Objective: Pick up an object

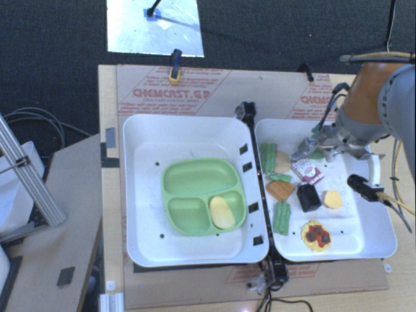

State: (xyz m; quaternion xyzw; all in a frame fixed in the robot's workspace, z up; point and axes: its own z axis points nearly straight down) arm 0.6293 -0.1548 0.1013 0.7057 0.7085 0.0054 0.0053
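Note:
The right white bin (374,242) holds several toy foods: a red-and-white packet (307,171), a black block (308,197), a yellow disc (333,200), a small pizza (316,235), a brown waffle (280,190), a tan piece (282,161) and two long green pods (268,156) (282,218). My gripper (305,151) hangs low over the back of this bin, just above the packet and right of the tan piece. Nothing shows as held by it.
The left bin (149,239) carries a green divided tray (195,181) with a yellow potato-like piece (222,212) in its front right compartment. A black divider (250,168) runs between the bins. The grey arm (383,109) crosses the right bin's back right corner.

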